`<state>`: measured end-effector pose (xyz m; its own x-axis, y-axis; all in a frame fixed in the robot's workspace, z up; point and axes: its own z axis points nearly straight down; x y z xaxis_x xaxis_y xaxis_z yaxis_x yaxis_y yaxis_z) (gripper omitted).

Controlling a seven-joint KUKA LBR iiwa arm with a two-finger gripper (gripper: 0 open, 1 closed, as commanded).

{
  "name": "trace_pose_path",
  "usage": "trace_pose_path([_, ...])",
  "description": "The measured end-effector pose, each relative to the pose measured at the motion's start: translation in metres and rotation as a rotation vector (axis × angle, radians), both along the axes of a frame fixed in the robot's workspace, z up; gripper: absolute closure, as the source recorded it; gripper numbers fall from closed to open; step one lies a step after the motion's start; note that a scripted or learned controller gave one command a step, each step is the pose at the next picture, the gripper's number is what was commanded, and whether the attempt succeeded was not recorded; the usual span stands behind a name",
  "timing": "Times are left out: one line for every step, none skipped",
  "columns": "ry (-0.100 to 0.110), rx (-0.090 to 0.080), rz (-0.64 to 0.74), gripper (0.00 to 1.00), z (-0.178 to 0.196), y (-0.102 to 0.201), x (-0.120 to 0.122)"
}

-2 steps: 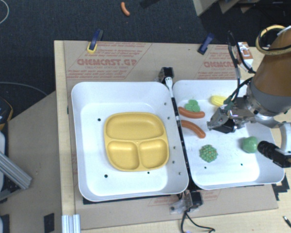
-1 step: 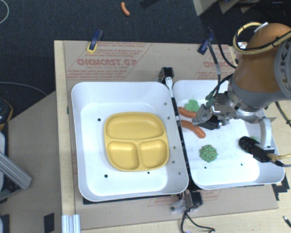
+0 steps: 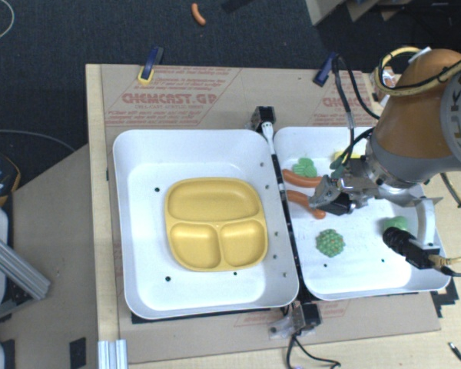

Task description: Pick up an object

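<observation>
In the right bin (image 3: 353, 279) my gripper (image 3: 328, 199) hangs low near the left wall. Just left of its tip lies an orange carrot-like piece (image 3: 302, 201), close to it or touching it; nothing shows plainly between the jaws. Above that lies an orange sausage-shaped piece (image 3: 300, 179), with a green leafy piece (image 3: 304, 165) behind it. A bumpy green ball (image 3: 330, 242) rests below the gripper, apart from it. Another green piece (image 3: 397, 223) peeks out at the right, partly hidden by the arm.
The left bin (image 3: 134, 206) holds a yellow divided plate (image 3: 215, 223) in its middle. The wall between the two bins runs just left of the orange pieces. The arm's orange band (image 3: 419, 106) looms over the right bin's far right part.
</observation>
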<state>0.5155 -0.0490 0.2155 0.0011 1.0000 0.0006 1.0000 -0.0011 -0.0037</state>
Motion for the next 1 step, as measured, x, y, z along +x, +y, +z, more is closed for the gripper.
trace_pose_path([-0.006,-0.002,0.002,1.00,0.0092,0.0020,0.0083])
